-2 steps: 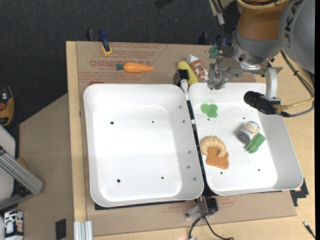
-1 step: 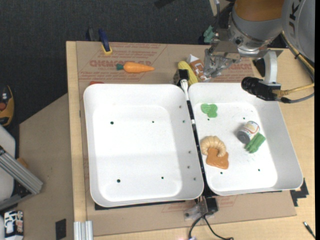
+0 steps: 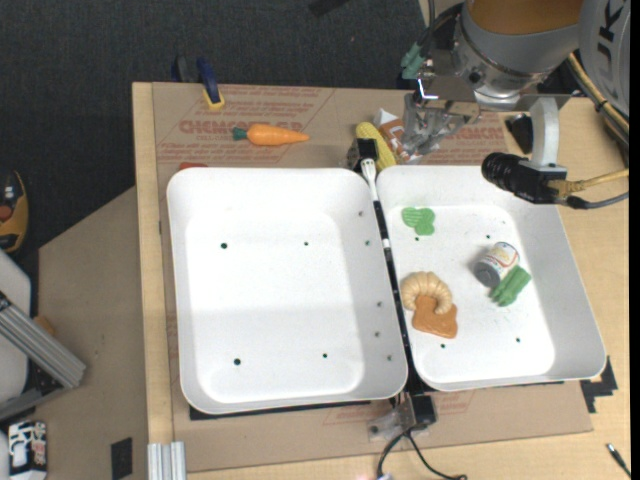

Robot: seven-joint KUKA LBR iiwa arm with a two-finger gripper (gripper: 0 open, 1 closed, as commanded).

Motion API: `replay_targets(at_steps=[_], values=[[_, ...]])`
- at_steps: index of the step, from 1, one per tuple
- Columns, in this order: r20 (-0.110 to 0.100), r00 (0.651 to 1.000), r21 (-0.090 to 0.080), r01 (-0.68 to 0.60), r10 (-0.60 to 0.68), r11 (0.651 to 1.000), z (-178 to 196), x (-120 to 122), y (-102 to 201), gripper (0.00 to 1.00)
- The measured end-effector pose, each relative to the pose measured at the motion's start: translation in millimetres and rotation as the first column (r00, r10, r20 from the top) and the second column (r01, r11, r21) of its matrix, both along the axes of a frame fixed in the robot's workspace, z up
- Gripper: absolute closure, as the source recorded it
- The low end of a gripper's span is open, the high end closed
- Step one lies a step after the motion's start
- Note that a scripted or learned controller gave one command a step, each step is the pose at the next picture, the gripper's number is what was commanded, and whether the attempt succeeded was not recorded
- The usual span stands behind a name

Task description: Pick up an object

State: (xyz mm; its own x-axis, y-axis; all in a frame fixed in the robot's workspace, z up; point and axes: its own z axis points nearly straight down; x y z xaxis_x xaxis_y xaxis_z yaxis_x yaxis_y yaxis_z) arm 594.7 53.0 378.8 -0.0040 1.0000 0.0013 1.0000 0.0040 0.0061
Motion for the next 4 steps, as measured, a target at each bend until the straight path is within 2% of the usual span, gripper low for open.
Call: replay_targets(at_steps=[1, 2, 3, 4], values=[[-0.016, 1.0, 0.001, -0.007, 0.007, 1.0, -70, -41, 100, 1.0], [-0.002, 1.0, 0.002, -0.001, 0.001, 1.0, -23, -75, 124, 1.0], [0.0, 1.0, 0.003, -0.001, 0.001, 1.0, 42, -117, 145, 1.0], [0.003, 1.0, 0.004, 0.0, 0.0, 1.0, 112, -115, 173, 1.0]])
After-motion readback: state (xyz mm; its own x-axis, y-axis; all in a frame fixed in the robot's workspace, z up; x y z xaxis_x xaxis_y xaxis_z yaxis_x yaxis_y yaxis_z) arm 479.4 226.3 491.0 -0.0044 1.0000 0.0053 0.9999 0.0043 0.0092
